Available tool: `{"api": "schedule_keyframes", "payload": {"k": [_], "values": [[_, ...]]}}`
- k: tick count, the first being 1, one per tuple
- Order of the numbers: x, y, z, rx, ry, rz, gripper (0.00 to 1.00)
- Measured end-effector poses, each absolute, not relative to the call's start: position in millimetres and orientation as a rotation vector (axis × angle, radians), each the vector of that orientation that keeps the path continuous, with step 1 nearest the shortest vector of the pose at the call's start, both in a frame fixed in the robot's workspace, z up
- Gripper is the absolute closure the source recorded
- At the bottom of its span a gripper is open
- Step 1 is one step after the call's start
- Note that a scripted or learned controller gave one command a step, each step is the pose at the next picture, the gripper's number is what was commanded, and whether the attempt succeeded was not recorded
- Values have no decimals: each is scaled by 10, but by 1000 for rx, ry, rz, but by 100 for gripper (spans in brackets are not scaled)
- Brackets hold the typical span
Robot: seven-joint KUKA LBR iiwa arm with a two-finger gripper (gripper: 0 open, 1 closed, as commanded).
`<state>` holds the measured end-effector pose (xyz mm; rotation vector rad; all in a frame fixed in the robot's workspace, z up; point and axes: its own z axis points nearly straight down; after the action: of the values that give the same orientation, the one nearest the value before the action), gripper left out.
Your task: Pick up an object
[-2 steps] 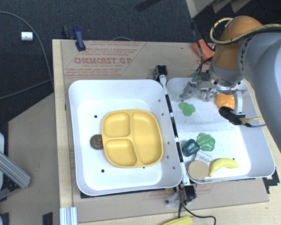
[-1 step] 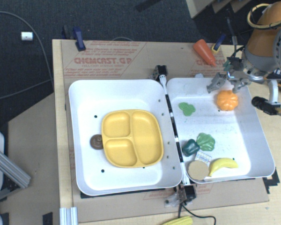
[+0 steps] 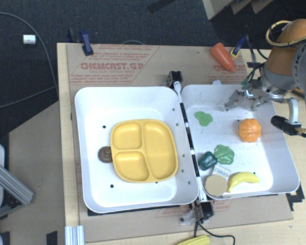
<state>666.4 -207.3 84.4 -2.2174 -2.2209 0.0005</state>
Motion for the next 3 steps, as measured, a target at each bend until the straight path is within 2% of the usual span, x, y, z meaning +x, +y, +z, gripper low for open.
{"api": "schedule_keyframes", "payload": {"k": [1, 2, 3], "values": [[6028, -2066, 846, -2222, -2221, 1, 0], [5545, -1607, 843, -2220, -2221, 0, 0], [5550, -1608, 944, -2222, -2221, -2, 100]]}}
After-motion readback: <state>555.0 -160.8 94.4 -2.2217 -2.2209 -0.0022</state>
